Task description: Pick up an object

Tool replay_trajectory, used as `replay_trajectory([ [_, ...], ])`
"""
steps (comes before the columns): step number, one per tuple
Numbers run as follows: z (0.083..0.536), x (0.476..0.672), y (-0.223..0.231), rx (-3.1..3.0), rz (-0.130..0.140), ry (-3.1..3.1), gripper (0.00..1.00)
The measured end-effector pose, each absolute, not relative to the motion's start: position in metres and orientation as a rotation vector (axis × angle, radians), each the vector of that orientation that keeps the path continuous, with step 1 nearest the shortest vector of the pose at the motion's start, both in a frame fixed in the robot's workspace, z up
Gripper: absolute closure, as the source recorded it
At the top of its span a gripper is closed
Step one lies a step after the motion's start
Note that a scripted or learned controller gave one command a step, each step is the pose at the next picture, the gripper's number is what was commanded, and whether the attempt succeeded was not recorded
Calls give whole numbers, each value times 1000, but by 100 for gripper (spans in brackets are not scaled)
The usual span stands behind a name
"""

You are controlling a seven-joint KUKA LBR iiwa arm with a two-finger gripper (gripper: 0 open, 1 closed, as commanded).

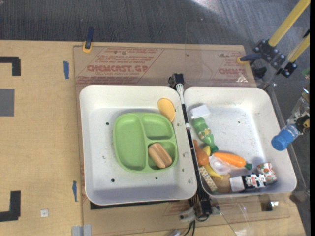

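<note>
Camera view | left bin (93,132): green plate (129,144) holding bread roll (160,155) | right bin (256,107): carrot (229,159), green bottle (203,130), carton (256,179) | jaws: cannot tell

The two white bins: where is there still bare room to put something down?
Right bin: its far half is bare; the near-left corner is crowded with the green bottle, carrot and carton. Left bin: bare strips border the green plate, widest at the far-left.
</note>
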State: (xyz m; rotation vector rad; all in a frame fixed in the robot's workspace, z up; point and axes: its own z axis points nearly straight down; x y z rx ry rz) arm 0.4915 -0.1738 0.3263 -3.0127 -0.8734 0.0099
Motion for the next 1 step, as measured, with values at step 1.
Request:
replay_trajectory([
  [1,350,489,-225,-3059,1,-732,100],
])
